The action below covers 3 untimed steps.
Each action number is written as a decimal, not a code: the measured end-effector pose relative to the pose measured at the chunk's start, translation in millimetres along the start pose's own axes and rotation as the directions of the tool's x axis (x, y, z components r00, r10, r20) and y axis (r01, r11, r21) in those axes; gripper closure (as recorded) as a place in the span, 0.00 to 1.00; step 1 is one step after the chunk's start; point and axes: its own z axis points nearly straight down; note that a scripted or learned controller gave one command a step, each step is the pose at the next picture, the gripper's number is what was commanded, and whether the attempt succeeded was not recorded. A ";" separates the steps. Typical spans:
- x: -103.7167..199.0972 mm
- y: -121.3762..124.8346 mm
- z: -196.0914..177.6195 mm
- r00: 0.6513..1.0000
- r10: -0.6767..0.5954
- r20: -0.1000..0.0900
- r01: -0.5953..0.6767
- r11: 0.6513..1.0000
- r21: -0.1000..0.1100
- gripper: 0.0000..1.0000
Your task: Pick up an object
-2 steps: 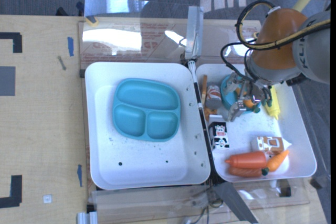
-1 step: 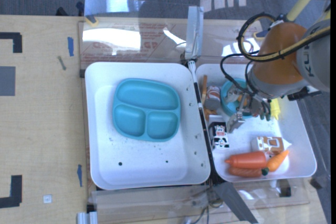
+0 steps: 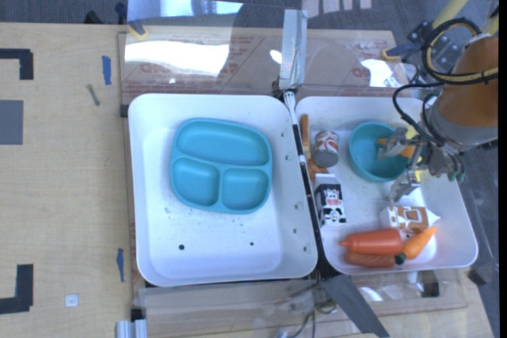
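Camera view puts the claw (image 3: 408, 170) low at the teal bowl's (image 3: 372, 152) right rim in the right bin (image 3: 463, 245); its state I cannot tell. Approach step, seemingly; next, descend and grip.

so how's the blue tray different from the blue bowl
The blue tray lies in the left bin; the blue bowl sits in the right bin. The tray is wide, flat and split into three compartments; the bowl is smaller, round and deeper. Both share the same blue colour.
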 end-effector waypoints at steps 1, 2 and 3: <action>-30.9 13.4 1.1 0.996 0.086 -0.012 -0.086 0.996 0.002 0.00; -42.5 74.3 5.8 0.980 0.194 -0.053 -0.194 0.981 0.011 0.00; -38.0 75.9 -1.4 0.978 0.194 -0.074 -0.194 0.981 0.010 1.00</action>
